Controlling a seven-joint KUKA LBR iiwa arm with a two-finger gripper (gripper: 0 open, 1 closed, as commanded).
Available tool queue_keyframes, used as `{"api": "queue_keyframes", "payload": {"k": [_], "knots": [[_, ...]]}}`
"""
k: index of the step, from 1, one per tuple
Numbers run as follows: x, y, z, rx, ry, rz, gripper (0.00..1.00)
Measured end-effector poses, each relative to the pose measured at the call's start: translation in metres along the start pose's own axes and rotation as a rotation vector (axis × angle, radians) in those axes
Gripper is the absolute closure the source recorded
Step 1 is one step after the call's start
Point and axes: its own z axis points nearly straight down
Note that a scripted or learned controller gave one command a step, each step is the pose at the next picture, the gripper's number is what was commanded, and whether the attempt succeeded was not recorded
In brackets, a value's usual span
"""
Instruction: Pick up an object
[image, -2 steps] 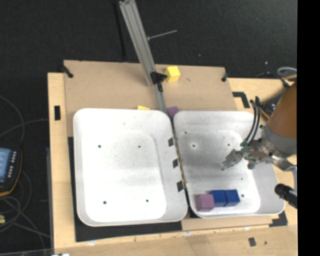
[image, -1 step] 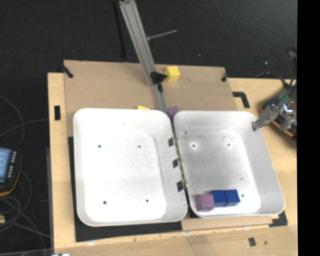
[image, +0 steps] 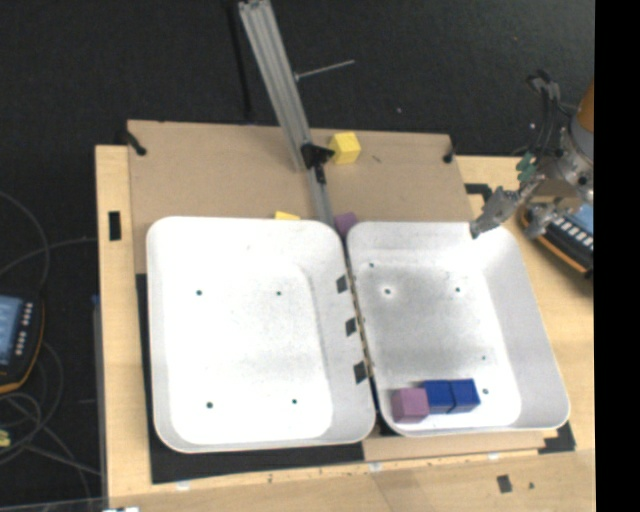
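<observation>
The bench (image: 120, 300) carries two white bins side by side, the left bin (image: 250, 330) and the right bin (image: 450, 320) touching along the middle; a grey metal rail (image: 285, 100) slants down from the top to where they meet. The gripper (image: 490, 215) hangs over the right bin's far right corner, its opening impossible to judge from here. In that bin's near edge sit a blue block (image: 450, 394) and a purple block (image: 409, 403), touching; a yellow block (image: 346, 147) rests behind the bins.

Matt white bins (image: 180, 250), wooden bench (image: 120, 470)
</observation>
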Motion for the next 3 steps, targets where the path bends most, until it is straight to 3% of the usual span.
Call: {"api": "queue_keyframes", "payload": {"k": [1,2,3], "knots": [[-0.002,-0.002,-0.001,0.002,-0.001,0.000,0.00],[0.010,-0.047,-0.122,-0.009,-0.002,0.001,0.00],[0.000,0.003,-0.107,0.001,-0.002,0.000,0.00]]}}
